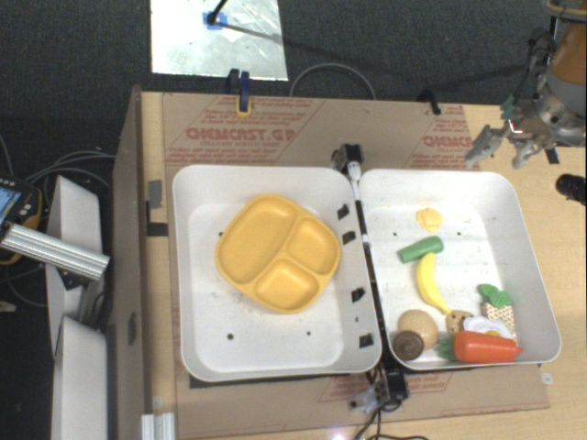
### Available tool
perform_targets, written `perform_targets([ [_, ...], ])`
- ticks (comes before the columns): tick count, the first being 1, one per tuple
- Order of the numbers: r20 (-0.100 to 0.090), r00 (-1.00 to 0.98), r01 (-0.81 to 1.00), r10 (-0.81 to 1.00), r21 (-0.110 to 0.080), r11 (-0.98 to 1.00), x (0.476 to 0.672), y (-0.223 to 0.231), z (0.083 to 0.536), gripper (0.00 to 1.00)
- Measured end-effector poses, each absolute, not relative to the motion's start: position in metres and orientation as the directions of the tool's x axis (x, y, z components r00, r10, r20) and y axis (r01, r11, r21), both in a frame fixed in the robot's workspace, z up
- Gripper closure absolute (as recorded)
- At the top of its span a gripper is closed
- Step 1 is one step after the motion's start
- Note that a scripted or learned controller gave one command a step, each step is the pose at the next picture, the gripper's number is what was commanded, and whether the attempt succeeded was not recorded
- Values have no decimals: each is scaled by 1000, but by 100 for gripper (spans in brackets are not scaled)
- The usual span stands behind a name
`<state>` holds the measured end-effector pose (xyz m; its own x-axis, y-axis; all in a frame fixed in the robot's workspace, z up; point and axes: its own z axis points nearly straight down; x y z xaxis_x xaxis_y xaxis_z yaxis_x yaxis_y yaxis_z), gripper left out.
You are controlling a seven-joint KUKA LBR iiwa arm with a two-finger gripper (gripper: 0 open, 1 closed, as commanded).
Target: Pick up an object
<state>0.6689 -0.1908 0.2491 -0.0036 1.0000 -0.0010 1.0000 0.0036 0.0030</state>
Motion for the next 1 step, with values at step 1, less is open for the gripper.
perform_targets([
  [1,4,-1,1000,1000,-11,1,610,-169,144,0],
])
